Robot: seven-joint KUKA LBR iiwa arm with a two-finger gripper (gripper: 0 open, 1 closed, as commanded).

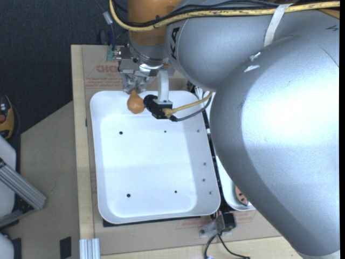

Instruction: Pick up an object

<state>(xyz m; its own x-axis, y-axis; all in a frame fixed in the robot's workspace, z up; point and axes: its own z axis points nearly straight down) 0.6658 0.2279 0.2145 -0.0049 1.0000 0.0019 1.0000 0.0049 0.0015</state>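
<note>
Where the gripper sits: the gripper (135, 89) hangs directly under the orange band (156, 4) of the arm (259, 90), pointing down at the far edge of the left bin (105, 198).
Gripper state: cannot tell whether it is apart, together or clamped on anything, as its tip is small and partly shadowed.
Task thing: a small tan-brown, pear-shaped object (136, 103) sits straight below the gripper tip, its narrow upper end touching that tip.
Hold: whether the object is gripped or merely touched cannot be told, nor whether it rests on the bin floor or hangs just above it.
Left bin floor: white, spreading out below and in front of the gripper, marked by four small dark dots (128, 195) well apart from the tool.
Right bin: a sliver of the right bin (233, 199) shows far from the gripper, under the arm's grey bulk, with something orange-marked (242, 196) that is mostly hidden.
Bench: the tan bench panel (82, 144) frames the left bin, with red print (103, 69) just beside the gripper on its far side.
</note>
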